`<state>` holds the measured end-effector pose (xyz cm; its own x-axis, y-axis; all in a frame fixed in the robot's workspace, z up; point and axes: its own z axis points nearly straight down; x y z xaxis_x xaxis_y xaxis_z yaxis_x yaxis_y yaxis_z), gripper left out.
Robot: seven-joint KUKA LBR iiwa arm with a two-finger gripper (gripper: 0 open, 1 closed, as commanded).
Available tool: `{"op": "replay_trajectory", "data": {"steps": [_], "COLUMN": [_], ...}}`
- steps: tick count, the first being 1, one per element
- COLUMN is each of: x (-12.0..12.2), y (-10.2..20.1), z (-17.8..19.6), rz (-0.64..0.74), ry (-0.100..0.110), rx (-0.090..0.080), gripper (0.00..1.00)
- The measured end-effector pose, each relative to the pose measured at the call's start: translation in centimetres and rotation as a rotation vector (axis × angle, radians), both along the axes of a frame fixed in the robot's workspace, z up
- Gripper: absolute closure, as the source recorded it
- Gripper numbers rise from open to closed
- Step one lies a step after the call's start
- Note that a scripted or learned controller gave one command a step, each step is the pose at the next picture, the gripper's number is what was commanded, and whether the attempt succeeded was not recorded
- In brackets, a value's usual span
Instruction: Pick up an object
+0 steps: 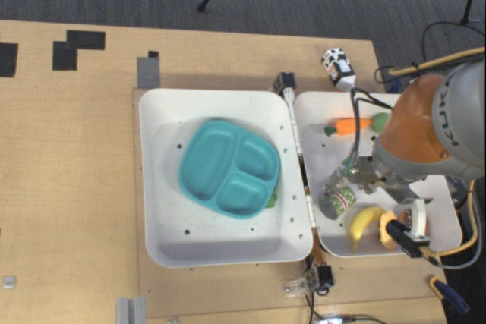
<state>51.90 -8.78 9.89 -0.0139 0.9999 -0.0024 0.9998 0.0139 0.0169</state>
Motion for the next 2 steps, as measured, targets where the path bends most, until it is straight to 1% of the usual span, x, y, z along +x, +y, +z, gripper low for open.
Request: {"op": "replay_trajectory", "data": {"steps": [1,2], "x": [-2.7,-2.5], "y": [-0.2,-0.2], "z": [-1.0,0.1], "rz": [0.234,0.235], "ry": [0.001,-0.003], "rx": [-0.005,-0.005], "gripper": [0.0,1.0]}}
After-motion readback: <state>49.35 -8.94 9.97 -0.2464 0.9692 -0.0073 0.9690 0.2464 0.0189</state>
